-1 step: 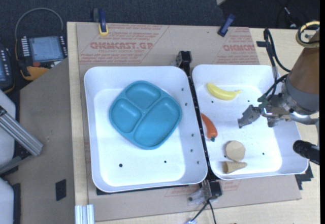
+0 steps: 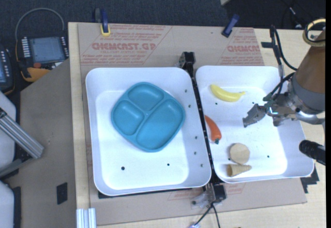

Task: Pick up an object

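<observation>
Two bins sit side by side. Left bin point(image 2: 98, 170) holds a blue divided plate point(image 2: 148, 116). In the right bin point(image 2: 289, 170), a carrot-like orange piece point(image 2: 213, 127) lies at nine o'clock, a banana point(image 2: 226, 93) at eleven, tan pieces point(image 2: 239, 158) at six. All look light, rigid, smooth toys; the banana's middle seems the best hold. The gripper point(image 2: 253, 117) hovers at centre, fingers spread, grasping nothing.

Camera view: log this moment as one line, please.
gripper over right bin, holding nothing | banana, carrot, cone in right bin | blue plate in left bin
</observation>
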Robot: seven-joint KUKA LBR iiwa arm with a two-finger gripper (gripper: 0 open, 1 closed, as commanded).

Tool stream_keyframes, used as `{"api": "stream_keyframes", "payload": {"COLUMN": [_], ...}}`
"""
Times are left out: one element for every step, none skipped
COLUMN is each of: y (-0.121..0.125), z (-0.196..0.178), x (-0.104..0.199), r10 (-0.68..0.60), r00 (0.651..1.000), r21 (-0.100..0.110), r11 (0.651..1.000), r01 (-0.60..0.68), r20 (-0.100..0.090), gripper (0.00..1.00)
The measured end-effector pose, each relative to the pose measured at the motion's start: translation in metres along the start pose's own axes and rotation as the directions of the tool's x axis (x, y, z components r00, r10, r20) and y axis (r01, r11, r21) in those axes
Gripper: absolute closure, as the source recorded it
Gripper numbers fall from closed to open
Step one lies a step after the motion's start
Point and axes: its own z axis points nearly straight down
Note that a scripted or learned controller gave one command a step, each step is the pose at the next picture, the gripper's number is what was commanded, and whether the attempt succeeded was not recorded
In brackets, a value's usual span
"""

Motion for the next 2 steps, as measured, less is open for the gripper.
{"api": "stream_keyframes", "payload": {"y": [-0.002, -0.006], "z": [0.043, 0.103], "x": [0.003, 0.0], "r10": [0.001, 0.001], "r00": [1.0, 1.0], "r21": [0.005, 0.001], "r11": [1.0, 1.0], "r01": [-0.001, -0.001], "r20": [-0.002, 0.0], "gripper": [0.0, 0.0]}}
